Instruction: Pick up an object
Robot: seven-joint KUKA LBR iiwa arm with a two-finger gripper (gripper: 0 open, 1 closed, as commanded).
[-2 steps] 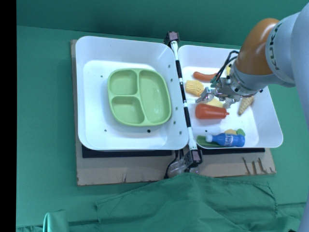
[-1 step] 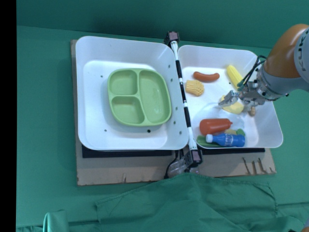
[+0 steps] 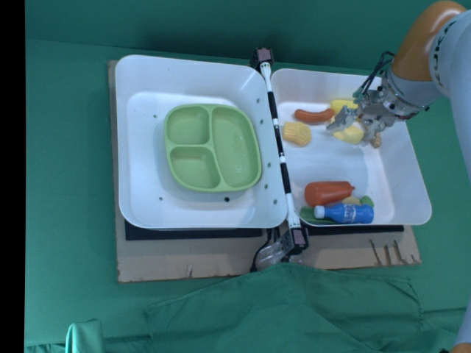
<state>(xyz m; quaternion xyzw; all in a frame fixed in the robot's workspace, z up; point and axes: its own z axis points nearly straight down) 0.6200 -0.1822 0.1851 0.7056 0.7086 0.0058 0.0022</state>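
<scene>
Reach step: tool (image 3: 358, 126) over yellow piece (image 3: 351, 134) just right of corn (image 3: 296, 133); grip state can't tell. Next: confirm grasp, lift.

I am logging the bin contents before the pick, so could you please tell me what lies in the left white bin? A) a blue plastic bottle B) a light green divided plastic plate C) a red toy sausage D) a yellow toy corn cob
B: the light green divided plastic plate lies alone in the left shallow white bin, while the bottle, sausage and corn cob lie in the right shallow white bin.
</scene>
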